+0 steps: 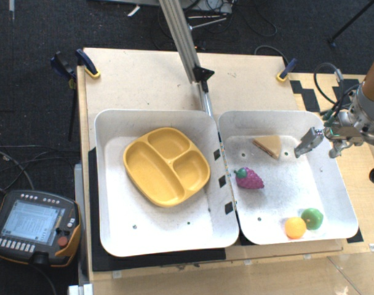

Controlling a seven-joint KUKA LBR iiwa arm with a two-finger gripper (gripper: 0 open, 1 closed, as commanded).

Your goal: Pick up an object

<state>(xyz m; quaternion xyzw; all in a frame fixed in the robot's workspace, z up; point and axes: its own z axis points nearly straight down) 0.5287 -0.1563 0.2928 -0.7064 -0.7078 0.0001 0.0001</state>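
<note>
Your gripper (322, 142), fingers spread wide and holding nothing, hovers just beside the tan wedge (269, 145), which lies toward the yellow plate (167, 166).

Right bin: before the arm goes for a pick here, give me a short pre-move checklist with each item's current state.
1. Pickable things lie in the right bin: ok. A tan wedge, a purple toy fruit, an orange ball and a green ball.
2. Gripper above that bin: ok, near its far right edge.
3. Nothing between the fingers: ok.
4. Wedge has space around it: ok.
5. Balls separated: not ok, they touch.
6. Yellow divided plate away from the targets: ok, left bin.
</note>
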